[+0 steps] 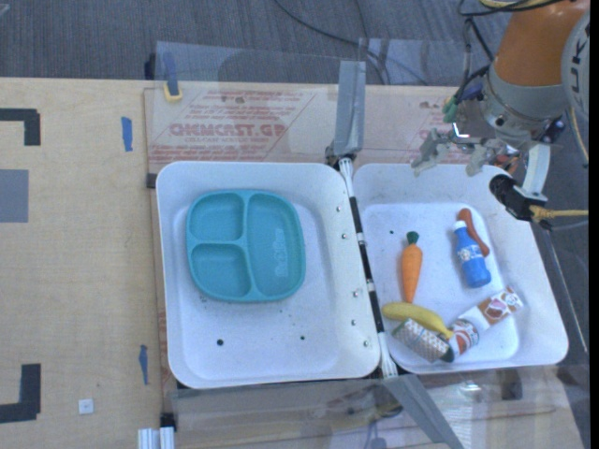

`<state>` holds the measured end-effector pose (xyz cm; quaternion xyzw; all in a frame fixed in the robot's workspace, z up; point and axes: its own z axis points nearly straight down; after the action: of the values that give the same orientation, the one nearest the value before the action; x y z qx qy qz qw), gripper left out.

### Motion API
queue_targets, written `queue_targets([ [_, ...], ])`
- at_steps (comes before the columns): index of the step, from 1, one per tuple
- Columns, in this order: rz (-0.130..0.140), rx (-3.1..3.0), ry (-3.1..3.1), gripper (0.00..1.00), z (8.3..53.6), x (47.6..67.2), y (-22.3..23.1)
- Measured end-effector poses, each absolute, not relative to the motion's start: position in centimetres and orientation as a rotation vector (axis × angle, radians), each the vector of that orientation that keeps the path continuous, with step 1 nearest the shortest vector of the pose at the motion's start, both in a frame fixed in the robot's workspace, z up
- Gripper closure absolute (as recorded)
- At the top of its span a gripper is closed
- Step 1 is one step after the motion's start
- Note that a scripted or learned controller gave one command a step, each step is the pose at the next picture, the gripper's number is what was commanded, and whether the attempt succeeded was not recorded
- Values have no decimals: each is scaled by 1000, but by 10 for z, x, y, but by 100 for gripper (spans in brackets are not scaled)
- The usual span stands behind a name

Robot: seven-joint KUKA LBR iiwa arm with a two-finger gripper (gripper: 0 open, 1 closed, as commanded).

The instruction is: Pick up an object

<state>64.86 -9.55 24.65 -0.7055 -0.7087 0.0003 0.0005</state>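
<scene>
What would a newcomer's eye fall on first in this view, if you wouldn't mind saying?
Most likely the teal divided plastic plate, alone in the left shallow white bin. Next, the right white bin's small clutter: an orange toy carrot, a blue bottle and a yellow toy banana. The grey arm's end effector hovers over that bin's far edge.
</scene>
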Motion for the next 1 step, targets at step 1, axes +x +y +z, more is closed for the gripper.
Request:
queue_targets([
  [1, 1, -2230, -2212, 0, 101, 605, -101],
])
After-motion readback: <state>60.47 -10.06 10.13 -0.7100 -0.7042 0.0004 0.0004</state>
